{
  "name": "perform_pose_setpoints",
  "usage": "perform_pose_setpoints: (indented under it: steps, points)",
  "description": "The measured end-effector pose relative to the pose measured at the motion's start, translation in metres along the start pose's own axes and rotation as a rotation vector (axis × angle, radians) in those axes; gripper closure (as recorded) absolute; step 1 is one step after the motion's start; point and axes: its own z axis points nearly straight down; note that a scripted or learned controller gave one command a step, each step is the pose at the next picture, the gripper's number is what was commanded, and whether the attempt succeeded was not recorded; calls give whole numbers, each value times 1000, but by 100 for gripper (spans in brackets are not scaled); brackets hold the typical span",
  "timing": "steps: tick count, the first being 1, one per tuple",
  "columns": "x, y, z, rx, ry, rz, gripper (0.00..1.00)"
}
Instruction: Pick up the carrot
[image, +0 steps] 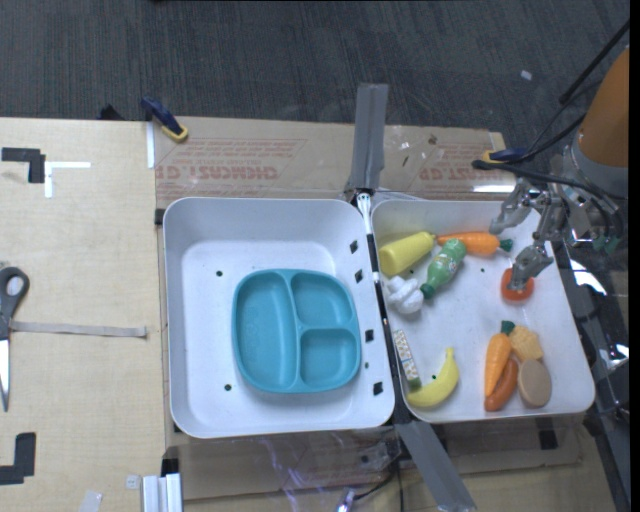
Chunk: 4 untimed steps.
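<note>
Two white bins stand side by side on the bench (80, 300). The left bin (190, 330) holds one teal tray (297, 330) w/ 3 compartments. The right bin (465, 330) holds 2 carrots: one carrot (497, 362) near the front right corner, just beside a brown sausage-like piece (503, 385); a second carrot (472, 243) lies at the back, next to the green bottle (443, 267). Also 1 yellow pepper (405, 251), 1 banana (437, 383), 1 white item (404, 296), 1 beige piece (534, 382) and 1 red tomato-like thing (516, 288). The jaws (527, 243) hang over the bin's right back part, above the tomato; open or closed, I cannot tell. The bench is light wood w/ cardboard (260, 160) at the back; scissors (10, 310) lie on the left. The floor (250, 50) is dark carpet.
</note>
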Motion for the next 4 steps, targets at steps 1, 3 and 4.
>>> perform_pose_setpoints:
  steps: [1, 3, 4]
  points:
    - [42, -4, 138, 0, 1, -139, 0]
    - [87, -13, 132, 5, -53, -423, 0]
    - [97, -21, 137, 7, -29, -444, 0]
